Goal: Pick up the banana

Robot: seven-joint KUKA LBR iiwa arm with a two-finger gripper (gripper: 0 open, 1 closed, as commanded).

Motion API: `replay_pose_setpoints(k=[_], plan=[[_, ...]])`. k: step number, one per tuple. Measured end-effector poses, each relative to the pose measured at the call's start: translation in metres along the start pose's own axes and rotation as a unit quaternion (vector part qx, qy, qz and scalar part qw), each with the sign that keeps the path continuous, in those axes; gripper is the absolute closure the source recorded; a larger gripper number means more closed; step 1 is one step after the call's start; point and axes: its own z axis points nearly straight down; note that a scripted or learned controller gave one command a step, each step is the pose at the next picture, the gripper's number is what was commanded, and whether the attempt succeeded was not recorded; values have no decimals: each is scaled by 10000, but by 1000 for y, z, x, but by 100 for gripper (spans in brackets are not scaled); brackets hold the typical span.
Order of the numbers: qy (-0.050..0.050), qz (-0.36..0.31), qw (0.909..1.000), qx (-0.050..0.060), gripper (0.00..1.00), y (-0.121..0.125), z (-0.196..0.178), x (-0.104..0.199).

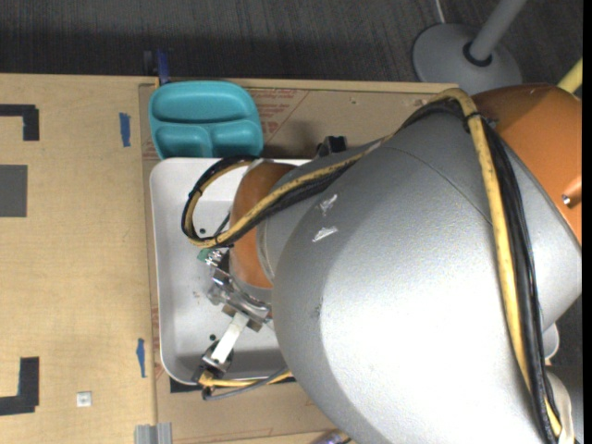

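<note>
**benchwatcher:** ok so where's the banana? I honestly can't tell. The grey arm [398, 276] comes in from the right and covers most of the white bin [171, 248], so whatever lies under it is hidden.

**kuka_fan:** same here, can't place it. The gripper [225, 291] is down inside the bin, low over the bin floor near the left wall, right below the orange band [246, 248]. Open or closed? No idea, from this angle it's a tangle of small metal parts.

**benchwatcher:** and that teal plastic thing [205, 118]?

**kuka_fan:** it sits at the bin's far rim, on the brown worktop [74, 248]. It's rounded, with hollows moulded into it. Whether it overlaps the rim or just touches it, I can't say.

**benchwatcher:** other stuff: a blue tape strip [125, 129] just left of the teal thing, black tape marks [20, 123] further left near the edge. There's a round grey stand base [453, 54] on the dark carpet [277, 17] beyond the worktop.
</note>
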Motion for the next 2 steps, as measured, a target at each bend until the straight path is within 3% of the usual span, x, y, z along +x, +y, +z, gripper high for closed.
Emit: replay_pose_setpoints(k=[1,2], plan=[[-10,1093,9940,1,0,-5,-58,-4],[-7,-483,9988,1,0,-5,-81,-3]])
